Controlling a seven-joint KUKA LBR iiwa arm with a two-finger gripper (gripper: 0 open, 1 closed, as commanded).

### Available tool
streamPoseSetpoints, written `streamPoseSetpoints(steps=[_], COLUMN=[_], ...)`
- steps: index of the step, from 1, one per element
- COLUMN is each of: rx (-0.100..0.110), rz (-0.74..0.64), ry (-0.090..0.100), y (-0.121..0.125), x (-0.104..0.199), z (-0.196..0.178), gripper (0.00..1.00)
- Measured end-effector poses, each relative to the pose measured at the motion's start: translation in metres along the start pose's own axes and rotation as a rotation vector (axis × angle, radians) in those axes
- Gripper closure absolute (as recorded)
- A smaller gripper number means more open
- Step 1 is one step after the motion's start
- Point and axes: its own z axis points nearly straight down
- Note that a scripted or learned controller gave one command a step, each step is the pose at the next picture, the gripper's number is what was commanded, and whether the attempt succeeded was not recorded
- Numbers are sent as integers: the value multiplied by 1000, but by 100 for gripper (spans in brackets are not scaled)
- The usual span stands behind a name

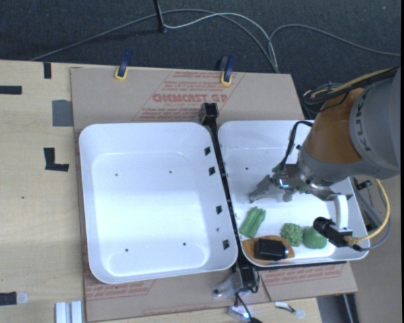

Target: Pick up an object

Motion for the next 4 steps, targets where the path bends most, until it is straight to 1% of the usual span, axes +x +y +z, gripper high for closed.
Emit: streamPoseSetpoints(steps=[1,2,3,4], rx=[-5,-10,-10,-8], rz=[0,1,1,0], ry=[0,-2,-2,-1], y=[1,-4,-3,-2], x=[0,-8,-15,-14], z=[-13,-66,-126,-150], gripper=[100,100,100,100])
